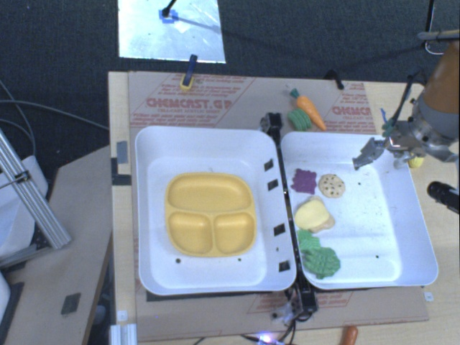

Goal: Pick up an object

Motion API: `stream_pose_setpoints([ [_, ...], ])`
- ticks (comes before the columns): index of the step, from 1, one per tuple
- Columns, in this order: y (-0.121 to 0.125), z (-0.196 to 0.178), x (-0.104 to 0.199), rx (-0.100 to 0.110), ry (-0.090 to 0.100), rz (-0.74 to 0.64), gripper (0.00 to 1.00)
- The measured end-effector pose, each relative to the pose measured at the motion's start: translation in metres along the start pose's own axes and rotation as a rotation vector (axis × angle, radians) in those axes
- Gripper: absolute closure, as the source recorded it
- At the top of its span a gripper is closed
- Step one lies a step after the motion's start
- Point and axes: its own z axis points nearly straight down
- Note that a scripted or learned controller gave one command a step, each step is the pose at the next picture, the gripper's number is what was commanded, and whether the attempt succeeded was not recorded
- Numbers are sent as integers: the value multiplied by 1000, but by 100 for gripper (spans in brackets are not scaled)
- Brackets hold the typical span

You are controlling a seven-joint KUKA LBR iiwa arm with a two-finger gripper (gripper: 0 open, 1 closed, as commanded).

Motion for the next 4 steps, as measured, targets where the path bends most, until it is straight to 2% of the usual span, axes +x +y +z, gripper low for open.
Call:
stream_pose_setpoints([
  [1, -58, 125, -50, 13, 2, 8, 0],
  [2, -51, 107, -47, -3, -2, 1, 100],
  [3, -108, 148, -27, 5, 3, 3, 100],
  [4, -105, 146, -28, 0, 0, 2, 0],
])
